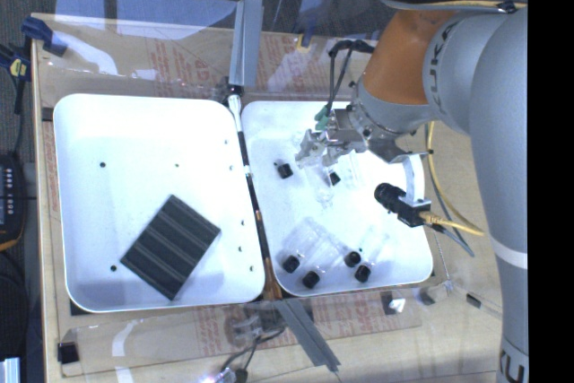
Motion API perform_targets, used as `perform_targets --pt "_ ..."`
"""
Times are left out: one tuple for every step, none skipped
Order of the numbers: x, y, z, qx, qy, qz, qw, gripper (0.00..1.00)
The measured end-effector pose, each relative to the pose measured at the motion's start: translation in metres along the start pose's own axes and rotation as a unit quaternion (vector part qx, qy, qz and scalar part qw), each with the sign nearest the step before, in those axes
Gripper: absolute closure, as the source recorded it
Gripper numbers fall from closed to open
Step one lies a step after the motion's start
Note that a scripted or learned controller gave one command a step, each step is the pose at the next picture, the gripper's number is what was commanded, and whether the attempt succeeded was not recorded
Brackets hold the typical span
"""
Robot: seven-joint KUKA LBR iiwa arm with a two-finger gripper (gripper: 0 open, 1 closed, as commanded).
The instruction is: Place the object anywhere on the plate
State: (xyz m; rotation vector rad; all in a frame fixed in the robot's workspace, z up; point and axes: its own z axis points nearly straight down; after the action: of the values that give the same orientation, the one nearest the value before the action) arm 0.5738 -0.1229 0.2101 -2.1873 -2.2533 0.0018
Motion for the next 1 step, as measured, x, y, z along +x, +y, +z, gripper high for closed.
perform_targets --pt "0.0621 -0.0568 0.0194 0.002 0.0 0.0 1.0 1.0"
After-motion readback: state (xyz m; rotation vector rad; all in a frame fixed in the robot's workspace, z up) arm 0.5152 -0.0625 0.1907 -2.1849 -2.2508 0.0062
